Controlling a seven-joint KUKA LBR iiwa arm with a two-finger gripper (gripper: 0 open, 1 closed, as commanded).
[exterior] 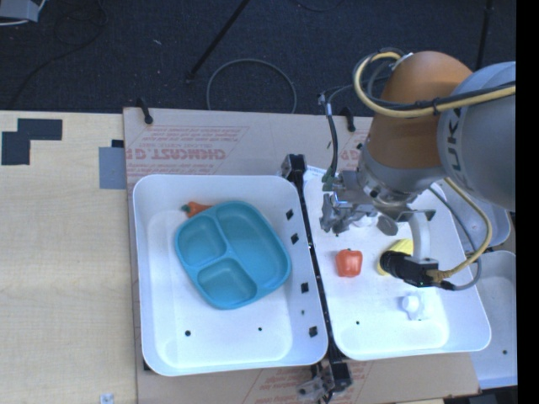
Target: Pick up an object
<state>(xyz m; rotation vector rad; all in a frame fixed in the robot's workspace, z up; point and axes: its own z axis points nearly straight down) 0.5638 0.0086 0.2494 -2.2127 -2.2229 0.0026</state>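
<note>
My gripper [338,220] hangs over the upper left part of the right bin [459,335], just above a small red object [349,263] that lies on the bin floor. Nothing shows in its grasp. A yellow object [402,247] lies to the right of the red one, partly hidden by the robot's own fittings. Near the bin's front right lies a small white object [412,305].
The left bin [160,326] holds a blue divided plate [232,253] with an orange thing [194,209] peeking out at its upper left rim. A black divider [307,259] runs between the bins. The arm's bulk covers the right bin's back right part.
</note>
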